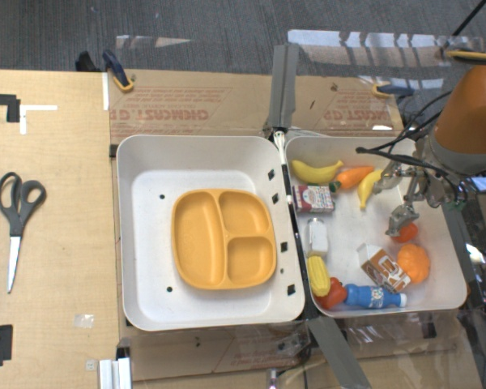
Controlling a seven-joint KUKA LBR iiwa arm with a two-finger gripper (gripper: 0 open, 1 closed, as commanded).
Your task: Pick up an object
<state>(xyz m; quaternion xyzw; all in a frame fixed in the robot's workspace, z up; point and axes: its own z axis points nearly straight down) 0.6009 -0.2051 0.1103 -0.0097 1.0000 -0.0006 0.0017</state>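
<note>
- Tomato (402, 232) (small, orange-red) is seen in the right bin (454, 298), directly beneath the gripper (404, 215).
- Whether it is clamped cannot be told.
- An orange (414, 262) lies just below it, beside a brown snack packet (386, 270).
- A yellow divided plate (224, 238) is held in the left bin (138, 217).

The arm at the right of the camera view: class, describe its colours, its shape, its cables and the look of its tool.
The arm shows a rounded orange section above a grey wrist. Thin black cables loop around it. Its tool is small, metallic grey, with slim fingers and exposed fittings.
</note>
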